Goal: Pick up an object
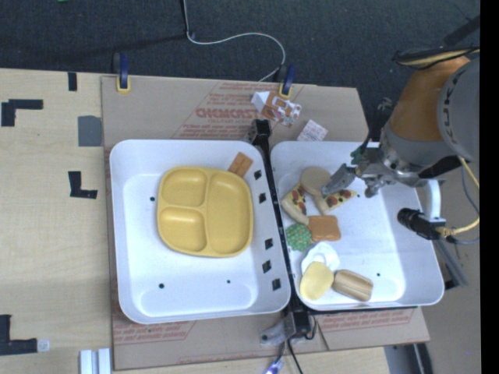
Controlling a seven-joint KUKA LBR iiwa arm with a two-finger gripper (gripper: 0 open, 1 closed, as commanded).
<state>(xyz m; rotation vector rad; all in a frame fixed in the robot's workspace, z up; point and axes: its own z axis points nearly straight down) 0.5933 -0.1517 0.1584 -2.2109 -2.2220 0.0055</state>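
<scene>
From where I stand, the gripper (343, 182) hangs low over the right bin (405, 248), its dark tip just above the heap of toy food at that bin's far left side. Whether the fingers are apart or together I cannot tell; nothing is visibly between them.

Right under the tip lie a pizza slice (334, 201) and a tan round piece (314, 179), touching each other. Just beside them sit a brown square piece (324, 227), a green leafy piece (299, 237) and a yellow piece (316, 281) next to a bread roll (352, 284).

The left bin (132, 232) holds a yellow divided plate (206, 211).

I'd judge this the approach step: nothing lifted yet. Next it needs a straight drop onto one piece, then a firm close.
</scene>
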